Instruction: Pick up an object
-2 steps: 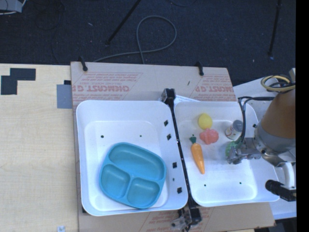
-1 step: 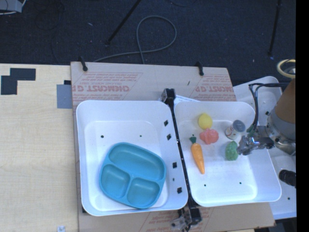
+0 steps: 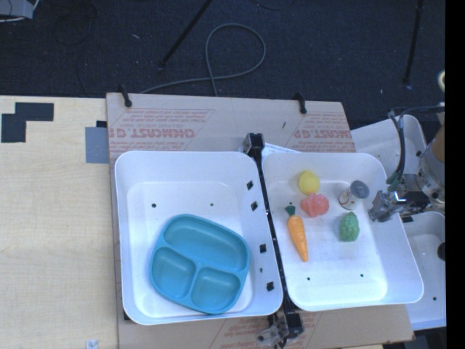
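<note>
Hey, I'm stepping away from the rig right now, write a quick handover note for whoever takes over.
Gripper: at the right bin's right rim, nothing visibly in it.
Right bin holds: yellow lemon-shaped toy, pink lumpy toy, orange toy carrot, green leafy toy vegetable, small grey round piece.
Left bin holds a blue plastic divided plate.
Done: nothing picked yet.
Left: grasp one object and lift it; the green toy lies nearest the gripper.

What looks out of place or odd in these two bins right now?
Nothing looks spilled or broken. The blue divided plate sits slightly askew in the left bin. The right bin holds a carrot, lemon and green vegetable.
</note>
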You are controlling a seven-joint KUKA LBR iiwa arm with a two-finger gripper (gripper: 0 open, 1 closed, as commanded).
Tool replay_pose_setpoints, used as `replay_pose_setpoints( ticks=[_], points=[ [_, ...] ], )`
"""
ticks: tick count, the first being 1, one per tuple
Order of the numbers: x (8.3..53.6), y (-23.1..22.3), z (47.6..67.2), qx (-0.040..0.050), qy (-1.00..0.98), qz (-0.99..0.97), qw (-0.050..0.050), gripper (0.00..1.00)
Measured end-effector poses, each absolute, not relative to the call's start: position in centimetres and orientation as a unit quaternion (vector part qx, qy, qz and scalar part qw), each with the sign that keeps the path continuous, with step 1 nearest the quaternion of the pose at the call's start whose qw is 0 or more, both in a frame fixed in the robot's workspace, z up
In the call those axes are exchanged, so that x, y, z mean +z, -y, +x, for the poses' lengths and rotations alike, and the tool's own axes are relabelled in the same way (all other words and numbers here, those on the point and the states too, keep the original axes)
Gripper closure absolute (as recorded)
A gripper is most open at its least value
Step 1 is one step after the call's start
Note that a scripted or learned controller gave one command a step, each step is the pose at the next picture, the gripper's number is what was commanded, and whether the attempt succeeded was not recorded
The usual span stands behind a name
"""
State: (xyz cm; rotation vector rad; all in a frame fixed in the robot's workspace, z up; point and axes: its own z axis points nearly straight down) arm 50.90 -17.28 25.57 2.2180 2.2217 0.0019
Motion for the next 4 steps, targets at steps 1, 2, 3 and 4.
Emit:
replay_pose_setpoints(
  ticks=[1, 2, 3, 4],
  points=[
    [26.0, 12.2, 52.1, 0.0002, -0.709, 0.705, -0.001, 1.00],
    [24.5, 7.9, 53.7, -0.0009, -0.708, 0.706, -0.002, 1.00],
    [24.7, 3.3, 55.8, -0.0001, -0.709, 0.706, -0.001, 1.00],
    [24.9, -2.3, 57.6, -0.0003, -0.709, 0.706, -0.001, 1.00]
  ],
)
